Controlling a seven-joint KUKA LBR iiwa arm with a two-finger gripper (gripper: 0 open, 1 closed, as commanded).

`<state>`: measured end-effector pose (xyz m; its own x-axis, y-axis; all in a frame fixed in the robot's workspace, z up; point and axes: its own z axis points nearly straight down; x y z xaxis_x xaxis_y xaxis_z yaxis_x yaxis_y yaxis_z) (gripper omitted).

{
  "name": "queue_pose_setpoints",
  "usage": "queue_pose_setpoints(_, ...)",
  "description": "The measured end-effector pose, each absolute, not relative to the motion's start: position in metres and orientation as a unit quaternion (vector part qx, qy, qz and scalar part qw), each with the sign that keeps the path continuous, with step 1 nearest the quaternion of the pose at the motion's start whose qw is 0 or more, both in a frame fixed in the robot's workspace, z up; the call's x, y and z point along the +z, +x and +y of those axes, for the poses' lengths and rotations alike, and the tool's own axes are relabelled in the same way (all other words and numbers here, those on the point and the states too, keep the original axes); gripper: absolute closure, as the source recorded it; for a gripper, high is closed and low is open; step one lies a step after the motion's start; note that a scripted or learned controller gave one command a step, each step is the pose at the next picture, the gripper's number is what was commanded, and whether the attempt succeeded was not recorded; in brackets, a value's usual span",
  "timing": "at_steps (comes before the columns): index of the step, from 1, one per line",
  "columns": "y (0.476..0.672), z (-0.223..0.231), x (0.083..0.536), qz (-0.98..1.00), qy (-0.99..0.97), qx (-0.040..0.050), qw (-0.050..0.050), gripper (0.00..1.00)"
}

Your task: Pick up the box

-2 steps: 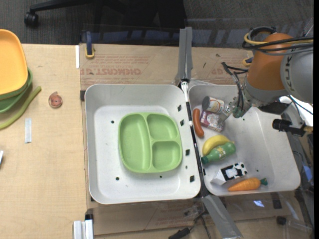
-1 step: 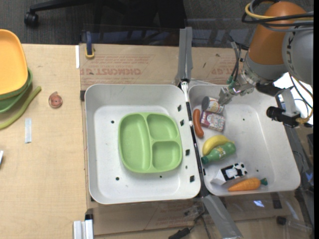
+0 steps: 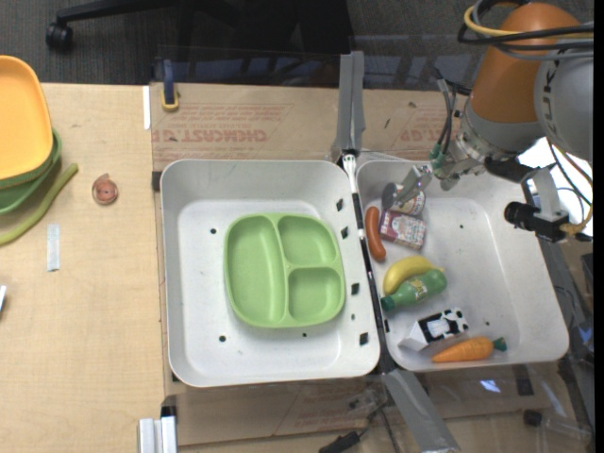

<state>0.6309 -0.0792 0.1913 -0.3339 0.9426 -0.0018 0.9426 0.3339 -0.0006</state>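
Nearest you, at six o'clock in the right bin, lie a carrot and a black-and-white carton, then a green bottle and banana. Your box sits beyond, beside a sausage, its print unreadable. Directly at its twelve o'clock hangs the claw, fingers slightly parted, holding nothing. Farther back, cardboard reads "CHEMCAST", upside down.

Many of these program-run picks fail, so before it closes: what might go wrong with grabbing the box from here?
The gripper hovers at the box's upper edge, not its middle, so it may slip off. The sausage lies right beside the box and may get bumped or pinched. The box is also near the right bin's back-left corner, leaving little room.
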Motion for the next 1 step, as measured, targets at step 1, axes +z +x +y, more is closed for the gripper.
queue_pose_setpoints(1,0.6178,-0.1044,0.0974,0.808,0.589,0.0015,0.004,0.0)
